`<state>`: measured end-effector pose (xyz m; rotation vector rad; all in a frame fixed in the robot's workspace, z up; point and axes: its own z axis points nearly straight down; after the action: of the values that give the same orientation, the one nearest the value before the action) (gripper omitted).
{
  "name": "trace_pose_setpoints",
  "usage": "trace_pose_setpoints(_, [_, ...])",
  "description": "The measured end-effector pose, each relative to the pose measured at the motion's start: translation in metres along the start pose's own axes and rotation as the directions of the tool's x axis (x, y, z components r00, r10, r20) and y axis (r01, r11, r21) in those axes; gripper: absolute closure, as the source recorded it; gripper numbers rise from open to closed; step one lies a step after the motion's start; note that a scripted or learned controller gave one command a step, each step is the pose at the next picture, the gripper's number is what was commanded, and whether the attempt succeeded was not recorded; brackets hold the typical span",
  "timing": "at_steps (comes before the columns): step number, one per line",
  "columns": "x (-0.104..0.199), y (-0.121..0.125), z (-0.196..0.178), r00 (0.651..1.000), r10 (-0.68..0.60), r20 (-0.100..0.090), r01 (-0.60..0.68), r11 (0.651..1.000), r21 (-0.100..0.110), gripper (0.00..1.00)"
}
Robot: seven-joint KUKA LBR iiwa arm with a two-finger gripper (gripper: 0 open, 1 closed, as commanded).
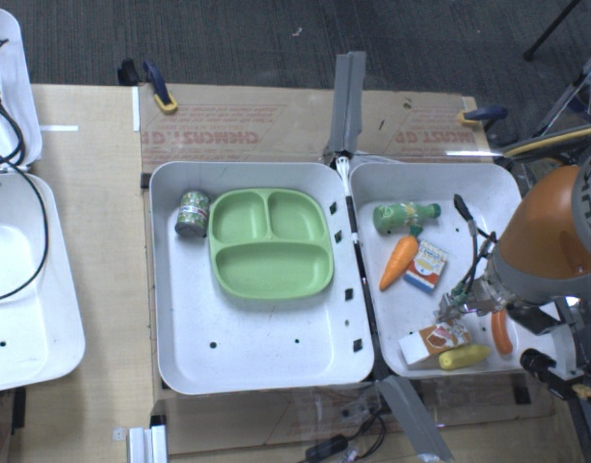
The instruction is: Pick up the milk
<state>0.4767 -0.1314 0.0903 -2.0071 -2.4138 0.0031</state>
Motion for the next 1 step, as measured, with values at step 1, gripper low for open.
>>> trace_pose_setpoints(1, [0.0000,0.0000,0.0000,1.000,0.001,0.000,-0.001,1.000,0.000,0.00])
